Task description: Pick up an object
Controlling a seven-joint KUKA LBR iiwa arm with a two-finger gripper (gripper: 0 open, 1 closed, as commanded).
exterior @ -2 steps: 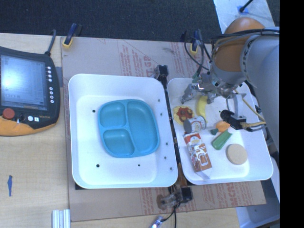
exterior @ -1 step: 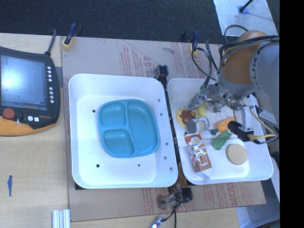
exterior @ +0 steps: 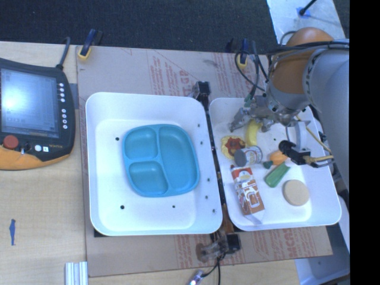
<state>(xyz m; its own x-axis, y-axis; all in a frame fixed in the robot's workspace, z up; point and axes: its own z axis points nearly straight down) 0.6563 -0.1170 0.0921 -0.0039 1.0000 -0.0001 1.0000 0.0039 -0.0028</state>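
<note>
Gripper (exterior: 252, 119) hangs over the banana (exterior: 252, 133), can't tell its state; crowded bin (exterior: 320, 215), so could easily nudge neighbours.

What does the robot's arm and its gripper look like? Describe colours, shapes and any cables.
The arm is a thick, rounded grey tube with an orange band above the wrist. The gripper is small, grey metal. Dark and yellow cables run beside the wrist.

left bin (exterior: 101, 159): open around blue tray (exterior: 160, 159) | right bin (exterior: 323, 212): crowded, arm (exterior: 309, 70) overhead
</note>
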